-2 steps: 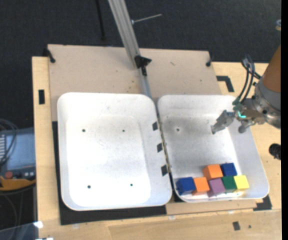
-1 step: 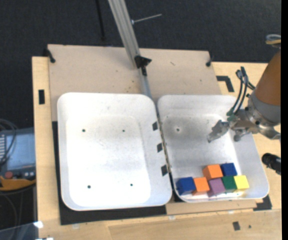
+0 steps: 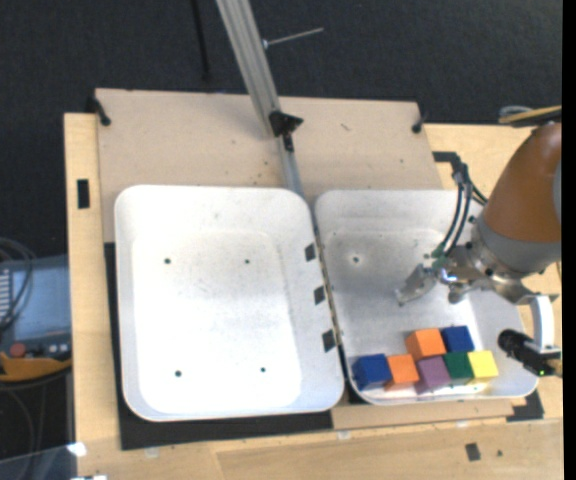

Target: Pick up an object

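Left bin takes up the middle-left of the frame. Blocks are bunched in the right bin's lower corner. Gripper hovers just above them, can't tell if it's open or gripping anything.

You have one fixed camera set above the desk, looking down at a slant from some way off, far enough to take in both white bins side by side, the desk's edges and dark floor beyond, with the arm entering from the right
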